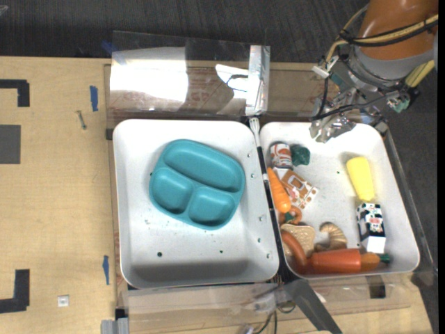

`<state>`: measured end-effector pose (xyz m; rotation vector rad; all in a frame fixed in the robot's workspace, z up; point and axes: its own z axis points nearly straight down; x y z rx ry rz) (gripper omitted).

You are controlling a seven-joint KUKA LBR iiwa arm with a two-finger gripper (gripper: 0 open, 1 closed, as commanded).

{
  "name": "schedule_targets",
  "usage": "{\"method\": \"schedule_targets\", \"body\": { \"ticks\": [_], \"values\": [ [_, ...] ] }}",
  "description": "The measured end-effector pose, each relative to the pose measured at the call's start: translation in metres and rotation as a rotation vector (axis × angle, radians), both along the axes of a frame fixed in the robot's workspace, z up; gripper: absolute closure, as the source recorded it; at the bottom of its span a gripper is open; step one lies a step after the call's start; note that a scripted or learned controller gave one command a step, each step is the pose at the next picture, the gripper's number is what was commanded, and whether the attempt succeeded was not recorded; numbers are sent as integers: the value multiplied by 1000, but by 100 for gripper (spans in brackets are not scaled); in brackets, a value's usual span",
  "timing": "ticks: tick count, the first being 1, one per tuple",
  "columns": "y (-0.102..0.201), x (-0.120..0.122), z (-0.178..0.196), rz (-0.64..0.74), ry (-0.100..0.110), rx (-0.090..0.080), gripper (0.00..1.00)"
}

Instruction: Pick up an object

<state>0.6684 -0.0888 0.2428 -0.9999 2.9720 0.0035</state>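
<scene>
The light tan wooden tabletop (49,207) carries two shallow white plastic bins side by side. The left bin (132,207) and the right bin (400,207) touch along their inner rims near the middle of the view. Black L-shaped tape marks (19,91) sit on the tabletop's left part, with short blue tape strips (93,97) closer to the left bin. Behind the bins, a clear plastic sheet (174,82) with a silver tape strip (258,82) lies over the surface.
</scene>
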Motion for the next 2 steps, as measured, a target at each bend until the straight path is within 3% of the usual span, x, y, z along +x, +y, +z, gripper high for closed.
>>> {"method": "schedule_targets", "body": {
  "ticks": [1, 2],
  "values": [
    [73, -1, -15, 102, 2, 0, 100],
    [47, 0, 22, 295, -9, -4, 100]
  ]
}}
